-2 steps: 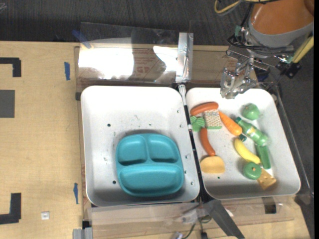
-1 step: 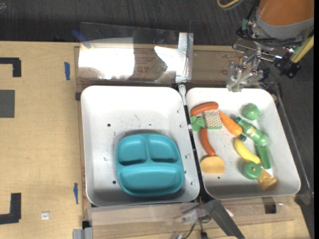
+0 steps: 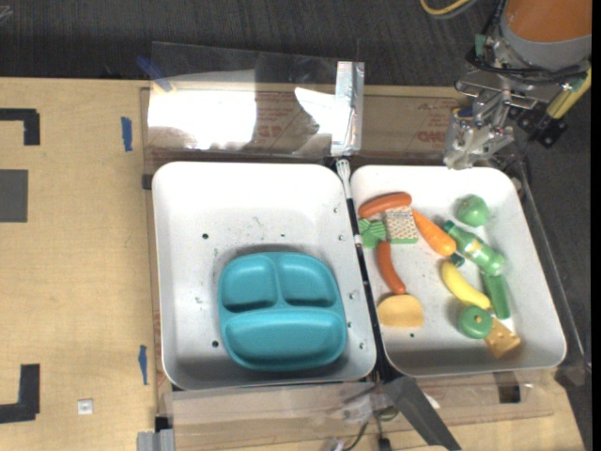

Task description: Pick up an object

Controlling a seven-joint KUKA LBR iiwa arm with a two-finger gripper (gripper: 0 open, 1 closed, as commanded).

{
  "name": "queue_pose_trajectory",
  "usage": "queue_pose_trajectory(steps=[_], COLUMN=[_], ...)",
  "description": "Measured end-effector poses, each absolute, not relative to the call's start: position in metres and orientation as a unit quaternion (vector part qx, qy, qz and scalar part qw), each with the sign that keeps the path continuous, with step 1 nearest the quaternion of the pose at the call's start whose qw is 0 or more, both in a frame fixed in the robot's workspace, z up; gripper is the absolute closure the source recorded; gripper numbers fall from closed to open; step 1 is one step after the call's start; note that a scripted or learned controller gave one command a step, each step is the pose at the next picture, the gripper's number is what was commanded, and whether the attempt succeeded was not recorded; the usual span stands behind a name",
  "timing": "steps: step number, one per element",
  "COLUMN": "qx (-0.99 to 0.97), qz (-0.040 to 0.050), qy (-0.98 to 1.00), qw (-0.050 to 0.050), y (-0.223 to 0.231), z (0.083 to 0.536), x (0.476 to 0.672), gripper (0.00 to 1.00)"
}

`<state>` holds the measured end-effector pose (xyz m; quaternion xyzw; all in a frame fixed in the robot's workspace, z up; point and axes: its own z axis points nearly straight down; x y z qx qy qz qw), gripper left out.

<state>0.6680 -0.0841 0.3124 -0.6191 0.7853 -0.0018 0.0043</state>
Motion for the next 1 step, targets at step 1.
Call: queue_pose_trajectory(steps=[1], qx=[-0.618], qz=[-0.0036], qy=[0.786], qw=[0.009], y=[-0.0831], z=[0.3252], x=[0.6696], gripper=[1.0])
